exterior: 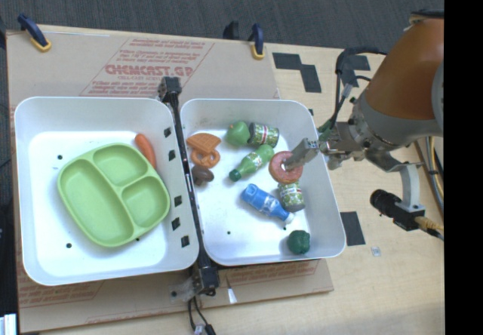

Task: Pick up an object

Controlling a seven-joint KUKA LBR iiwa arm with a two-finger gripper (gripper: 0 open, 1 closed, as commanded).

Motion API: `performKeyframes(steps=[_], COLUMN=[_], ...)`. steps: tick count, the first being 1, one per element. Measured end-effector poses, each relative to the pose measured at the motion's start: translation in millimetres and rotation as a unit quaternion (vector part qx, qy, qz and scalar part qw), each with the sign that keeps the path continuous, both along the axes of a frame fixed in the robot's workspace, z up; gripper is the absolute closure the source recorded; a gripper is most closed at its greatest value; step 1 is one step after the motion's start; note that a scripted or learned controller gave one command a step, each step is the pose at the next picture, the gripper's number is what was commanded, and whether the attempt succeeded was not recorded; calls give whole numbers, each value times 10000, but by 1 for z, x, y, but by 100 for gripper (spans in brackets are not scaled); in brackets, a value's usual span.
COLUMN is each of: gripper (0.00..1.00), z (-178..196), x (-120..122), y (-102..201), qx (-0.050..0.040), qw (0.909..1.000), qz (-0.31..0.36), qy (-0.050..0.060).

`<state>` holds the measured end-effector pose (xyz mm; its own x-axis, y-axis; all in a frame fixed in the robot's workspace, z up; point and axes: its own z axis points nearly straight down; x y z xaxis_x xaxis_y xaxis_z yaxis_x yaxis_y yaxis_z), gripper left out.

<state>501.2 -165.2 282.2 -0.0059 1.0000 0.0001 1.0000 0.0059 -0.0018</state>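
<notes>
so we're early on here: our hand (302,153) is down over the right bin (226,247), tip right at the pink donut (284,167), but we can't tell how it's set or whether it has anything. nothing looks lifted yet. the donut sits among the green bottle (251,163), the blue bottle (266,202) and a small can (291,195), so the whole grab-and-lift is left.

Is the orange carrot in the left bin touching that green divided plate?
Touching, it seems: in the camera view, the small orange carrot lies against the upper right rim of the light green three-compartment plate, with no white bin floor showing between them.
</notes>
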Motion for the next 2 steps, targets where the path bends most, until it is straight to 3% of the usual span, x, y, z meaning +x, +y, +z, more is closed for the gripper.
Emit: performKeyframes(steps=[1,2], gripper=[0,0], z=[-155,-188], x=[66,-24], y=[-44,-46], qx=[-17,5], qw=[9999,10000], qz=[-13,5], qy=[-98,-8])
